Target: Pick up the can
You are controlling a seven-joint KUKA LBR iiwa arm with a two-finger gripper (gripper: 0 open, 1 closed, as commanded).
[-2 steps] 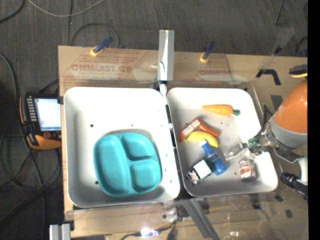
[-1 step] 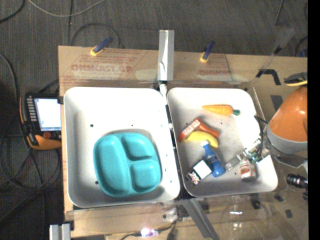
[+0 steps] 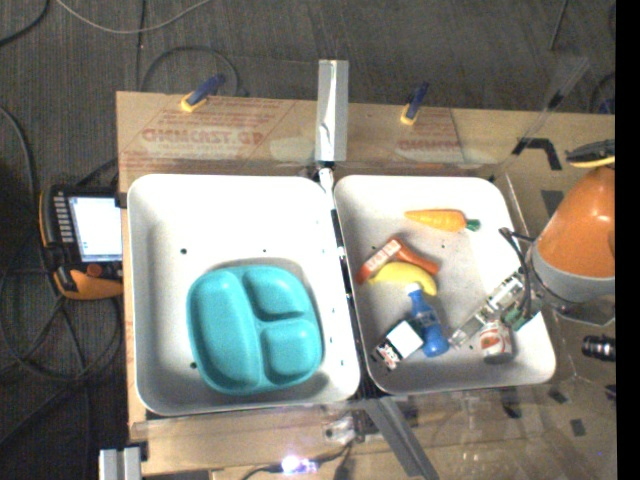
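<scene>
– Hand (image 3: 488,318), location? 
– Low over the right bin (image 3: 520,230), close to its right wall; its grip state cannot be told.

– Can (image 3: 492,343)? 
– Near right corner of that bin, just beside the hand and close to the near rim.

– Open room? 
– Bare floor lies between the can and the blue bottle (image 3: 427,320); the carrot (image 3: 437,220) lies far.

– Surroundings? 
– Brown counter (image 3: 140,128); grey carpet and cables beyond.
</scene>
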